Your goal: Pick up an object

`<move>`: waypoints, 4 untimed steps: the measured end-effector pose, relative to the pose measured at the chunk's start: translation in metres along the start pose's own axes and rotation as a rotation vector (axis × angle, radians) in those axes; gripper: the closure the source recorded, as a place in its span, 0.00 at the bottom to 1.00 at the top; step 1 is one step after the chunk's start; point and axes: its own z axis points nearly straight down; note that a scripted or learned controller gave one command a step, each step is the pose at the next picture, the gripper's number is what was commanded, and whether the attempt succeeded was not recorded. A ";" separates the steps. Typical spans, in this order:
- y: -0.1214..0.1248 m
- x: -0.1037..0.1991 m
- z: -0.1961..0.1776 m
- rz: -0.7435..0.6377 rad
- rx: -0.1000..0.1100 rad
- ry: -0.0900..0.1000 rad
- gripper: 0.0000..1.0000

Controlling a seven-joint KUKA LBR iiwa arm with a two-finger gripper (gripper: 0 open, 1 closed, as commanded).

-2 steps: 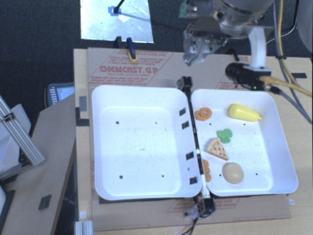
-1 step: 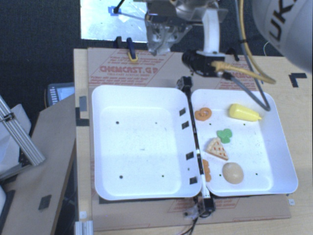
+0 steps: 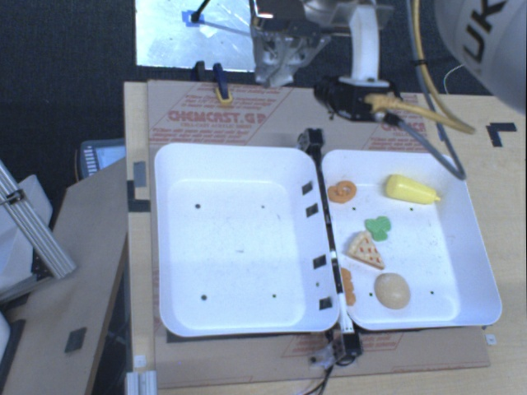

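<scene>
The right bin (image 3: 469, 253) holds several small things: a yellow corn-like piece (image 3: 411, 189) at the back, an orange pretzel-shaped ring (image 3: 342, 191) near the divider, a green leafy piece (image 3: 378, 227), a pizza slice (image 3: 366, 251), a tan egg-shaped ball (image 3: 392, 290) and a small orange piece (image 3: 347, 286) against the left wall. My gripper (image 3: 276, 71) hangs high at the top of the view, above the cardboard behind the left bin, far from all of them. Nothing shows between its fingers.
The left bin (image 3: 173, 245) lies beside the right one, joined by a black clipped divider (image 3: 323, 220). Cardboard (image 3: 222, 115) lies under both bins. Yellow and grey cables (image 3: 420, 113) run behind the right bin. A metal rail (image 3: 33, 225) leans at far left.
</scene>
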 end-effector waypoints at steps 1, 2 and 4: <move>-0.035 -0.065 0.011 0.008 0.004 -0.003 1.00; -0.033 -0.062 -0.001 0.001 -0.001 0.000 1.00; -0.020 0.009 -0.001 0.000 0.001 0.000 1.00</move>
